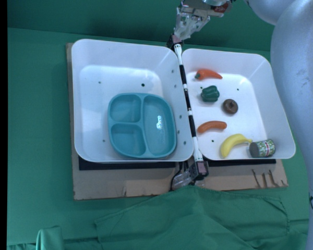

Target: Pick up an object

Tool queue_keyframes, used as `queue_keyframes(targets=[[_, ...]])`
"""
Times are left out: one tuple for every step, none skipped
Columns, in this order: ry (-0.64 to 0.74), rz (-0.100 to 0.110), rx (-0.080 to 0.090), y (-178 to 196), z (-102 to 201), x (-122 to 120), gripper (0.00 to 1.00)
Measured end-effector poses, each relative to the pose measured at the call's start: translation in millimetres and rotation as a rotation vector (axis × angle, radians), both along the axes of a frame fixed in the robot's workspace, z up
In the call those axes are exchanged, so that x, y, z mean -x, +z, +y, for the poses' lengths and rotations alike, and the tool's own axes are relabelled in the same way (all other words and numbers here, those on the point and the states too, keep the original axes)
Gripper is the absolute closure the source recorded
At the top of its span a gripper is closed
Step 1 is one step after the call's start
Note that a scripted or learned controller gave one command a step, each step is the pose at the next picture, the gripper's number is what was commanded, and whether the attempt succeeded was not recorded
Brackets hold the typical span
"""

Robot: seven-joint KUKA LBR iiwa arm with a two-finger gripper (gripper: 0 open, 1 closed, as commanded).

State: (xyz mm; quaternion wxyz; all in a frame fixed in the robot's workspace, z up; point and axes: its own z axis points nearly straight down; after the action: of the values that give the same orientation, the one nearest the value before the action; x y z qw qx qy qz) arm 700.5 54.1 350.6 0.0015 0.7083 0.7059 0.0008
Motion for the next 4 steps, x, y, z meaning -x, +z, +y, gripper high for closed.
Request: queue_keyframes(targets=[[0.002,-0.003,-0.002,19.5,65.3,5.6,1.0],[0.002,-0.003,-0.002,0.2,115.1,-0.1,1.0],[0.001,-0.003,-0.003,34.8,103.1,0.0,1.0],[0.001,-0.003,-0.002,34.4,114.5,0.0,1.0]])
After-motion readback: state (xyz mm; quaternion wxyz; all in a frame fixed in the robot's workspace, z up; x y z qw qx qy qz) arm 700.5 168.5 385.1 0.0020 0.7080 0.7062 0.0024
